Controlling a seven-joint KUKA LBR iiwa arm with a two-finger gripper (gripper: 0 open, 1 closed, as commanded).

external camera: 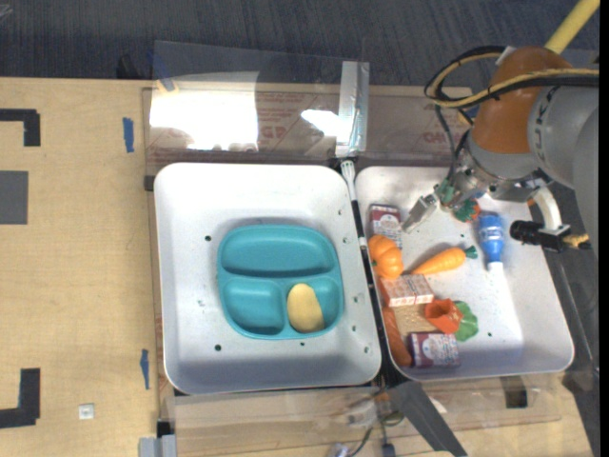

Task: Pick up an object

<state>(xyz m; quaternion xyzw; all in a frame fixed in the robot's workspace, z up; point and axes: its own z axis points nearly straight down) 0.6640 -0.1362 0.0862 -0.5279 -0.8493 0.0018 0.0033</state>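
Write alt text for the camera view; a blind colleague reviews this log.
The gripper hovers over the right bin, above a carrot, blue bottle and small packages. The left bin holds a teal tray with a potato.

The arm (pixel 561 131) runs off the right edge — labels on the red packets (pixel 433 348) too small to read.

A light wooden bench (pixel 76 284) carried two shallow white bins side by side, touching along their inner walls. The left bin (pixel 181 255) sat near the bench's middle, the right bin (pixel 533 331) toward its right edge. Behind them, along the far edge, lay a clear plastic sheet (pixel 247 112). Black marks (pixel 24 127) and blue tape bits (pixel 127 133) lay on the bench's left part.
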